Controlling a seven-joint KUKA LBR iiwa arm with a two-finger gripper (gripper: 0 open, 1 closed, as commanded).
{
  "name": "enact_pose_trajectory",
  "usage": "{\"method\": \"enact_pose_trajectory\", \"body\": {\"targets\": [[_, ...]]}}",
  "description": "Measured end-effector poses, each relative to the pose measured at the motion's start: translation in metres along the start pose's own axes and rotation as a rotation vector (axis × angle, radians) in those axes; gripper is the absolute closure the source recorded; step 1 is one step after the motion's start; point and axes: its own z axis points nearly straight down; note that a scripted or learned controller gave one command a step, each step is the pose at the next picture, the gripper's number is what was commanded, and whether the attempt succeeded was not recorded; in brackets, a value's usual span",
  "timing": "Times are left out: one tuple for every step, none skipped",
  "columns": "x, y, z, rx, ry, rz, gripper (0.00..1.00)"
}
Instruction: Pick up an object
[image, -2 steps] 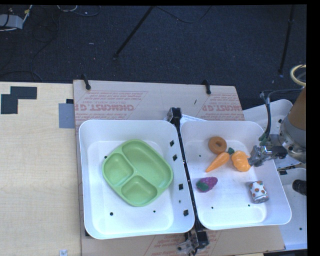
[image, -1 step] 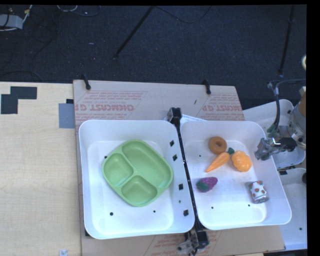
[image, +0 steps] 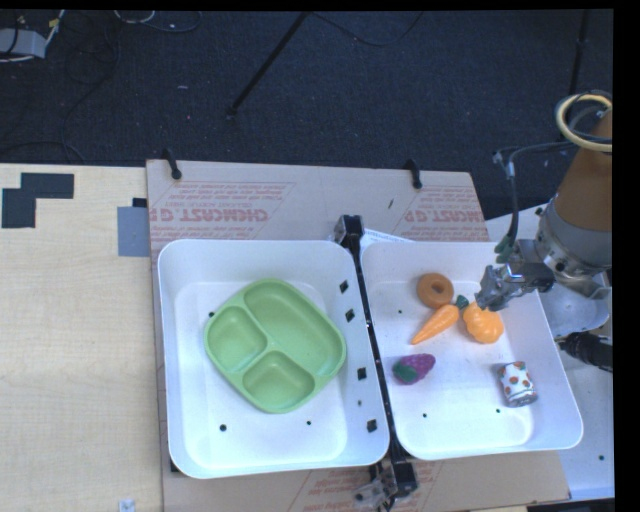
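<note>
The right bin (image: 540, 425) holds a brown doughnut (image: 435, 290), an orange carrot (image: 436, 323), a small orange pumpkin-like toy (image: 483, 324), a purple and green toy (image: 413, 367) and a small patterned can (image: 516, 383). My gripper (image: 496, 287) hangs over the upper right part of this bin, just above the pumpkin-like toy and to the right of the doughnut. Nothing shows between its fingers.
The left bin (image: 190, 430) holds a green divided plate (image: 275, 343). A black divider (image: 362, 340) runs between the two bins. Cardboard lies under the bins, and a wooden bench top stretches to the left.
</note>
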Motion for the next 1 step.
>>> {"method": "enact_pose_trajectory", "body": {"targets": [[0.0519,0.0127,0.0153,0.003,0.001,0.001,1.00]]}}
